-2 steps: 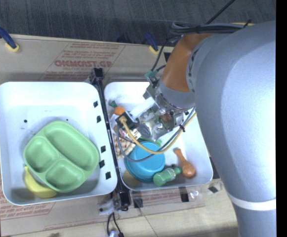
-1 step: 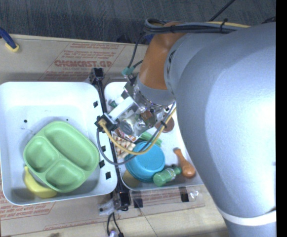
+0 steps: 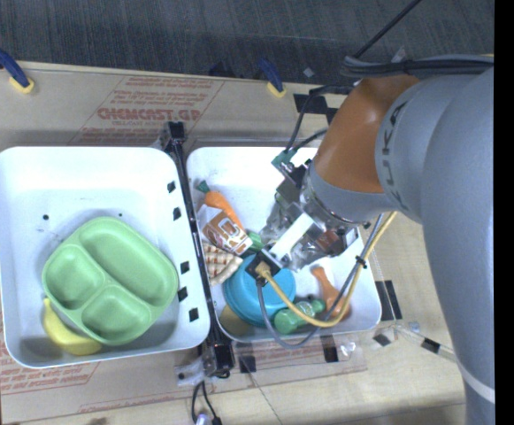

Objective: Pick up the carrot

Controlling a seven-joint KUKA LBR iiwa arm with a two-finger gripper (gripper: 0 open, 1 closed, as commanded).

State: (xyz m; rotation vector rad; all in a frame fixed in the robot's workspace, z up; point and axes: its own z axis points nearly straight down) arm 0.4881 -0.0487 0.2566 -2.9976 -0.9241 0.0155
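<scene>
The carrot (image 3: 220,206) is a small orange one with a green top. It lies in the right bin (image 3: 239,162) near the left wall, pointing toward the bin's middle. My gripper (image 3: 277,226) hangs low over the middle of the right bin, a little to the right of the carrot's tip and apart from it. The wrist and the grey arm with its orange band cover most of the gripper from above.
Below the carrot lie a brown and white packet (image 3: 225,234), a waffle piece (image 3: 220,260) and a blue cup (image 3: 249,297). A green item (image 3: 294,318) and an orange-brown piece (image 3: 325,283) sit at the front right. The left bin (image 3: 26,180) holds a green divided plate (image 3: 111,277) over a yellow item (image 3: 62,333).
</scene>
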